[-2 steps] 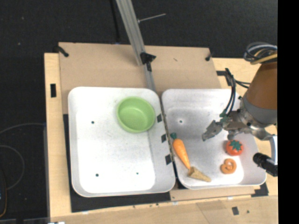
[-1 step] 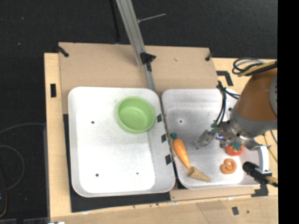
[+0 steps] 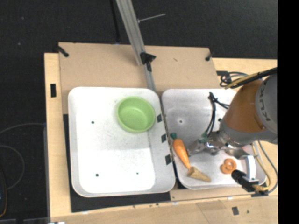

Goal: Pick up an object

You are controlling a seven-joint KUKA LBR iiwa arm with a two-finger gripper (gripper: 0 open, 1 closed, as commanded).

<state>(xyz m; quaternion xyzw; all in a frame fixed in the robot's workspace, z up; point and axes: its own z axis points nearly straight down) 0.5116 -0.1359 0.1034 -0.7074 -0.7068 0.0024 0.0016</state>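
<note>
The arm [image 3: 247, 113] reaches into the right bin [image 3: 187, 101], its claw [image 3: 198, 146] low just beside the carrot [image 3: 181, 153], which lies along that bin's left wall. I cannot tell from here how the claw is set. A tan wedge [image 3: 199, 174] rests just below the carrot's tip, and a small orange ring [image 3: 229, 166] sits near the bin's lower right. A green bowl [image 3: 136, 115] stands in the left bin [image 3: 93, 162].
</note>
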